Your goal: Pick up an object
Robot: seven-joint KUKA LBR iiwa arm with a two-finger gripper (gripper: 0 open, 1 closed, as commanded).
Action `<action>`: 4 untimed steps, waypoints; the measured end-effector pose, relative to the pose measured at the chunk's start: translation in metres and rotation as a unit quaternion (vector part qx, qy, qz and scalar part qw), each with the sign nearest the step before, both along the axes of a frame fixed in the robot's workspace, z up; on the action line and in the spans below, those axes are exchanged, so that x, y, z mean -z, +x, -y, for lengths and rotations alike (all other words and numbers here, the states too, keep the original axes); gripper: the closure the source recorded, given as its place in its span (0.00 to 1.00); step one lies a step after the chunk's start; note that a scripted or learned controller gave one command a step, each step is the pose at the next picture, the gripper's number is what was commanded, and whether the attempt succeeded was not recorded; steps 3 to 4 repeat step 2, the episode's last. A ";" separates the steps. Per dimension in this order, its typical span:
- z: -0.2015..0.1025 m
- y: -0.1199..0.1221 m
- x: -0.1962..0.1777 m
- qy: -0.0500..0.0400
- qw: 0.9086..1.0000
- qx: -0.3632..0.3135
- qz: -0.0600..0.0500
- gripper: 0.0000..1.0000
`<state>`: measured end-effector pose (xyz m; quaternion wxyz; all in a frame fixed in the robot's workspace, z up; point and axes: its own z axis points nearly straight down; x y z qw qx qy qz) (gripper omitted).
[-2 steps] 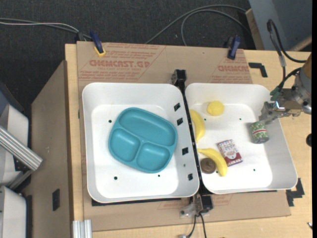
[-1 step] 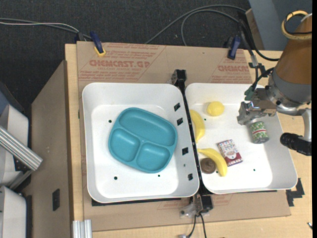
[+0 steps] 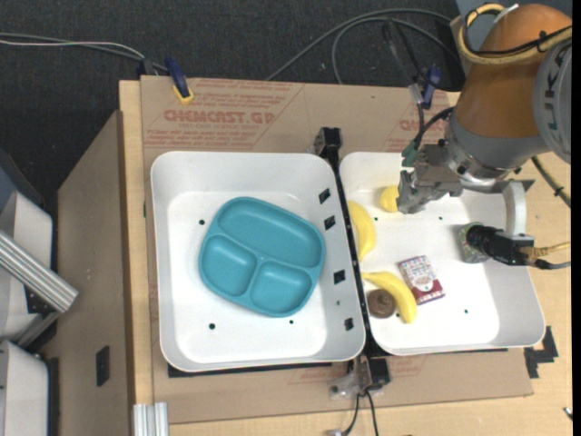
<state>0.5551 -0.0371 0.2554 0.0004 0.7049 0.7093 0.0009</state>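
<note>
While pincer (image 3: pixel 410 198) hovers, yellow banana (image 3: pixel 392 292), brown-tipped, curved.

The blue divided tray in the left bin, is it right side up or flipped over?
Right side up. The blue divided tray lies flat in the left bin, its three hollow compartments facing up.

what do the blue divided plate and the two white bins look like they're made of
The blue divided plate looks like moulded plastic: even teal colour, rounded compartments, a dull matte surface. The left bin and right bin seem to be thin formed plastic too, with smooth rounded corners and a faint sheen, though the material can't be confirmed by sight.
</note>
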 end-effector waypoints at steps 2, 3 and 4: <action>-0.091 0.025 0.026 0.000 1.000 0.001 -0.001 1.00; -0.091 0.025 0.026 0.000 1.000 0.001 -0.001 1.00; -0.091 0.025 0.026 0.000 1.000 0.001 -0.001 1.00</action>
